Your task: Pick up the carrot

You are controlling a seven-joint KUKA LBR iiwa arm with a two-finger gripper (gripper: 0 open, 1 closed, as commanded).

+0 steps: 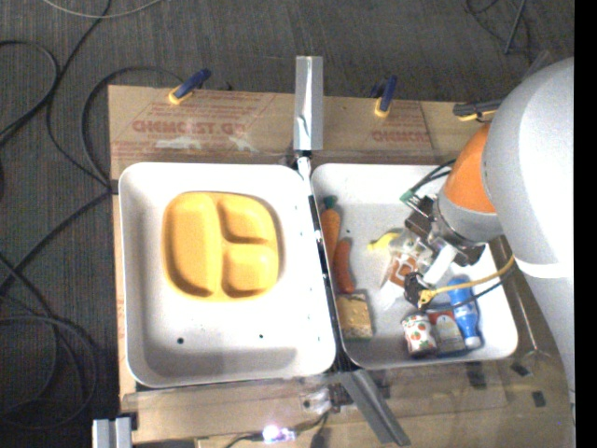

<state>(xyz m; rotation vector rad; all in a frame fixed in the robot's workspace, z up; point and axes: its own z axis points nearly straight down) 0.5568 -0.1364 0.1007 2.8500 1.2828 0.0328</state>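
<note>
The carrot (330,231) is orange with a green top. It lies along the left wall of the right bin (368,183), near the far end and pointing toward the front. The gripper (408,253) hangs low over the middle of the right bin, a hand's width to the right of the carrot and apart from it. It stands over a small red and white packet (402,271). Nothing can be made out between the gripper and the carrot but bare bin floor and a yellow banana piece (381,243).
A reddish sausage (344,262) lies just in front of the carrot, with a tan cracker slab (354,315) nearer the front. A printed can (417,334) and a blue bottle (465,312) stand at the front right. The left bin (140,278) holds a yellow divided plate (224,244).
</note>
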